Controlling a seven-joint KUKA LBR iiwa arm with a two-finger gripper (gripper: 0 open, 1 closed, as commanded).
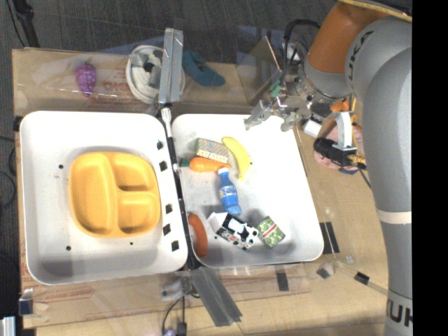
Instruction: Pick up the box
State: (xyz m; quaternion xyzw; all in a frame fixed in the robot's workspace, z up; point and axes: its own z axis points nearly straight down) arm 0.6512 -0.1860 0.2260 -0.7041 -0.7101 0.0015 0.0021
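Camera view shows my pincer (269, 115) spread apart above the bin's (302, 187) rim; the box (211, 148) looks light and stiff, best pinched across its narrow sides.

The arm (381, 152) runs off the right and bottom edges (its base unseen); the claw (271, 116) is too small to read.

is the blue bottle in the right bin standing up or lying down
Lying down. The blue bottle rests on its side on the floor of the right bin, its length seen from above, running from near the banana toward the cow-patterned carton.
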